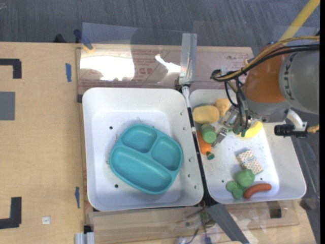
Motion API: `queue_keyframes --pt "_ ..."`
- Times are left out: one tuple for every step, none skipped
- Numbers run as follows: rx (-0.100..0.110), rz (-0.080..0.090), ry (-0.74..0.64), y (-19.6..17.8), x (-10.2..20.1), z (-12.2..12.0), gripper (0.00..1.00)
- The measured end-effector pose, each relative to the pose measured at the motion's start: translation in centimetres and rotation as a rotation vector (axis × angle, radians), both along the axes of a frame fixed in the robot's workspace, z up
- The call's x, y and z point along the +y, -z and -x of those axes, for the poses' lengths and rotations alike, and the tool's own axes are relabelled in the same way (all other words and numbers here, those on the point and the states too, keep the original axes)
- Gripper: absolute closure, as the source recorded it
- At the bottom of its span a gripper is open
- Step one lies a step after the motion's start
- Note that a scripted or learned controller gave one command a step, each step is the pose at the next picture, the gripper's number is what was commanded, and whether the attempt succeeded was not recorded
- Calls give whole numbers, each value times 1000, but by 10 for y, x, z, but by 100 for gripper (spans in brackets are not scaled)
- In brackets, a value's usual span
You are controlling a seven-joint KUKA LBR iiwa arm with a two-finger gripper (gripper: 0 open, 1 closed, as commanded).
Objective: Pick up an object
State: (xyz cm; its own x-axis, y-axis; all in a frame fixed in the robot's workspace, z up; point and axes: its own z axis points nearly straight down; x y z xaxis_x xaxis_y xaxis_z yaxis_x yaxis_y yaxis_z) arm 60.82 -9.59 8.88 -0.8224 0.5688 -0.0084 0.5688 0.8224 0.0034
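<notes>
Red sausage [257, 189] is seen below-right of gripper [222, 134]; finger state cannot be told; green toy [208, 135] touched.

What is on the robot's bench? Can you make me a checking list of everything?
Surface: wooden bench bearing two white bins, left bin and right bin.
Job's things: right bin holds toy food: yellow potato-like piece, carrot, checkered block, green pieces, red sausage.
Clutter: teal divided plate in left bin.
Grippers: gripper low over the right bin's top end, near the carrot; holding nothing seen.
Cables: black and yellow cables along the arm.
Surroundings: grey carpet.
</notes>
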Motion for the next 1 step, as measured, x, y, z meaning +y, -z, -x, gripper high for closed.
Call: queue_keyframes --pt "-3 -1 107 0 0 56 0"
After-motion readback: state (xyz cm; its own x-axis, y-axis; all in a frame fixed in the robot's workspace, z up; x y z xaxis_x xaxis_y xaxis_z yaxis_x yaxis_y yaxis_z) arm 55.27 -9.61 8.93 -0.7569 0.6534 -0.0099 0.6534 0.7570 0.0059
